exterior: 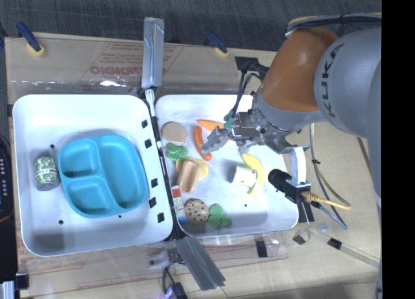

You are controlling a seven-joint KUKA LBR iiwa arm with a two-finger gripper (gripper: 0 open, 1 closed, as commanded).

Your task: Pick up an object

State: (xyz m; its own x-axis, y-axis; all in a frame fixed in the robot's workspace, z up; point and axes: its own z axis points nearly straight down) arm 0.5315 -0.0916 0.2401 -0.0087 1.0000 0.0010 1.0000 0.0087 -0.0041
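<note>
Grey and bulky, the KUKA arm looms closest to the lens, reaching in from three o'clock with its orange band above the wrist. At its tip the gripper hangs over the right bin, fingers spread apart with nothing between them. One fingertip sits just over an orange carrot-like piece that lies upright near the bin's middle.

A second orange piece lies at about one o'clock from the first, partly under the wrist. At ten o'clock from the gripper rests a round tan disc, and below it a green leafy toy. At seven o'clock from the gripper lies a tan bread-like cylinder, touching a pale yellow slice. A white cup lies on its side at four o'clock, near a yellow banana. Down at six o'clock, close to the bin's near wall, sit a brown speckled cookie and, touching it, another green piece.

The left bin, at nine o'clock, holds a blue divided tray and a small can just beside the tray's left edge.
</note>
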